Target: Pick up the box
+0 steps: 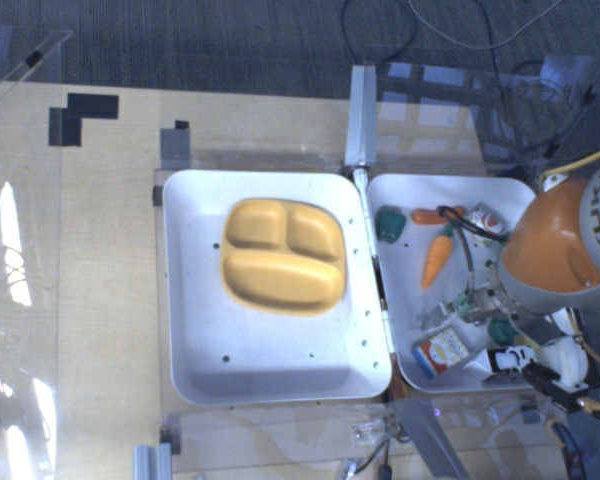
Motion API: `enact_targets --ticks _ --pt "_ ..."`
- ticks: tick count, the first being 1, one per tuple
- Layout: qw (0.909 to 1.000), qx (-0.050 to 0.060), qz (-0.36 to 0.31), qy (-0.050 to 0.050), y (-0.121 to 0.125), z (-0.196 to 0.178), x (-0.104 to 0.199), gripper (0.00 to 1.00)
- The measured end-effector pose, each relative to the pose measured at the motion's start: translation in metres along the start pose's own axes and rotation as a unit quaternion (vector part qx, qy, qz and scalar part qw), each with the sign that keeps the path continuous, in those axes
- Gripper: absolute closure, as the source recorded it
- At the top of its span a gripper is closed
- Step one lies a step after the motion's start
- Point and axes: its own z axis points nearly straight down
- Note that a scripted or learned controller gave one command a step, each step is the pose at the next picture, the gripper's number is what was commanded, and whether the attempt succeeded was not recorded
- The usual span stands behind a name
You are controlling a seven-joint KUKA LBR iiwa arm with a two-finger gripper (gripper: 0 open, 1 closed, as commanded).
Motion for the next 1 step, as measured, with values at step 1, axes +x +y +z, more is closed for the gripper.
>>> enact_targets --ticks 1 --pt "0.9992 0.0 -0.041 0.0 0.0052 0.0 0.021 0.0"
